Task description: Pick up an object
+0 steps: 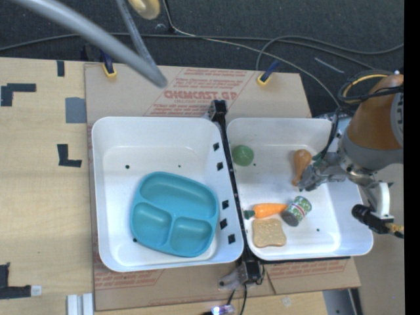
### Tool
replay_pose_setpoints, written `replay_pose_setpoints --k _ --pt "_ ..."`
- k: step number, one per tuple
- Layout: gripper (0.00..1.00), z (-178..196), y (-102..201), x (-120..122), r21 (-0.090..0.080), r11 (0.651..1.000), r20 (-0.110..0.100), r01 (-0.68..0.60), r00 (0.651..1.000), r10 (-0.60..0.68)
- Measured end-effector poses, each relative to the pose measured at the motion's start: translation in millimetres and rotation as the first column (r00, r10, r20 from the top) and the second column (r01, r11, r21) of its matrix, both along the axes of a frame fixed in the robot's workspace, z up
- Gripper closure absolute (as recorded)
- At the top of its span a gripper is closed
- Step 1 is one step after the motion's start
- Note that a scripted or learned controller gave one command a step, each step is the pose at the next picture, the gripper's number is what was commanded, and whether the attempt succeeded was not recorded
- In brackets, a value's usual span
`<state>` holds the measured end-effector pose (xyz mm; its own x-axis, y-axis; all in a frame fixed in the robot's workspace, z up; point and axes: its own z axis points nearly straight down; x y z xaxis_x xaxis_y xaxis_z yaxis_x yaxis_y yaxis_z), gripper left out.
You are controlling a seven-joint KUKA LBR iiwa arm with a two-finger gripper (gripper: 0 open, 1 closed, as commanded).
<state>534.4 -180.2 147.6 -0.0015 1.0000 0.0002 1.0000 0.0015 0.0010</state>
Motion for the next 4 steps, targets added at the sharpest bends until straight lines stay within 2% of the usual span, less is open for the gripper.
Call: replay_pose_setpoints --k 2,4 --pt "1.0 111 -8 5 -0.002 1.0 0.004 0.0 1.0 0.0" --pt "1.0 79 90 44 0.0 1.0 -0.003 -0.004 1.0 0.004"
